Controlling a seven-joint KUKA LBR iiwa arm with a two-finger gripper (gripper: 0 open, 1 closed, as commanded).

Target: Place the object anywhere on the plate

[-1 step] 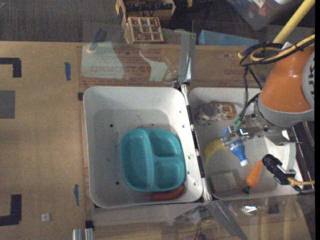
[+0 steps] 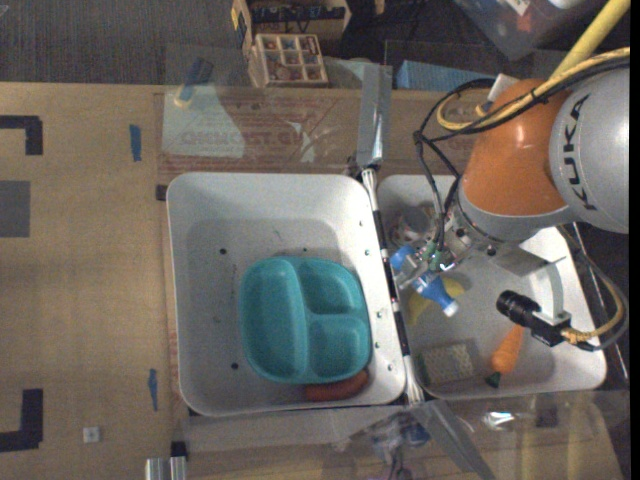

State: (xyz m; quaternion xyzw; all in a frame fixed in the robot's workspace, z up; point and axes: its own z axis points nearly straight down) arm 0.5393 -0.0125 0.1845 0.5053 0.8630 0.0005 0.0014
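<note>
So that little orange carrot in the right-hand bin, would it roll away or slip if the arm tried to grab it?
Probably somewhat. The carrot looks rounded and tapered, so a nudge would likely roll it in a curve rather than straight. Its smooth, toy-like surface could slip between the fingers. It looks stiff and light, so it should lift easily. It lies near the right bin's wall, which may crowd the grasp.

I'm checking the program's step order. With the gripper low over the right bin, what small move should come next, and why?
Probably a short lift straight up. The gripper sits low in the right bin at a blue object, while the teal plate lies in the left bin, across the rims between them.
</note>
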